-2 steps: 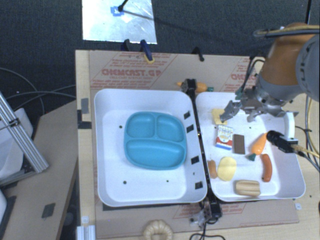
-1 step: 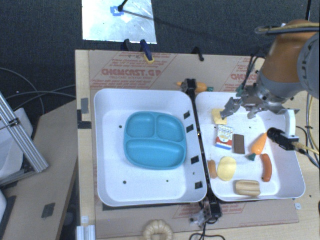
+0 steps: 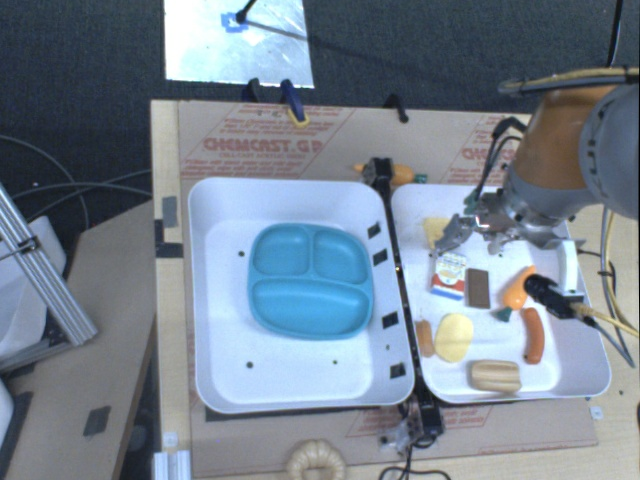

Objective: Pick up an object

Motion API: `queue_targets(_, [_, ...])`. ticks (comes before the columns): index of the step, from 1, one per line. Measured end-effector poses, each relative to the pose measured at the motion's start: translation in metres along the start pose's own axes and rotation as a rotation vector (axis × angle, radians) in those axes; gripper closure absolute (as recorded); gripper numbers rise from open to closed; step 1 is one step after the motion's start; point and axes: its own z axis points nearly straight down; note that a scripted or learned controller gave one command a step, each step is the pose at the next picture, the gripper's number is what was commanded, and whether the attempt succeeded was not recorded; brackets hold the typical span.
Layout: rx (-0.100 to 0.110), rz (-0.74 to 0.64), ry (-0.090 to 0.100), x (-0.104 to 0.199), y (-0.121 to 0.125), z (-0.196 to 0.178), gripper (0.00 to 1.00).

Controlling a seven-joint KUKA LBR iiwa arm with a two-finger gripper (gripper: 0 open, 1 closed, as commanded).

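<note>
My gripper (image 3: 462,234) hangs over the back left part of the right bin (image 3: 590,368), on the grey arm with its orange band (image 3: 558,148). Just left of it lies a pale yellow piece (image 3: 434,230), partly covered by it. Directly in front sits a small red and white carton (image 3: 450,276) with a brown bar (image 3: 478,288) beside it. Further right are an orange carrot-like piece (image 3: 514,290) and a red sausage (image 3: 533,335). Near the front lie a yellow chip-shaped thing (image 3: 453,336), a small brown piece (image 3: 425,338) and a bread roll (image 3: 495,375). I see nothing held in the gripper.
The left bin (image 3: 215,268) holds a blue divided plate (image 3: 308,278). A black divider with clips (image 3: 392,268) runs between the two bins. Cardboard (image 3: 270,143) lies under both, with a blue clamp (image 3: 293,101) at its back edge.
</note>
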Motion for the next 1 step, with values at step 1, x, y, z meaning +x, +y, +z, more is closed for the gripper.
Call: queue_targets(1, [0.001,0.0,0.0,0.0004,0.0033,0.0617,0.0])
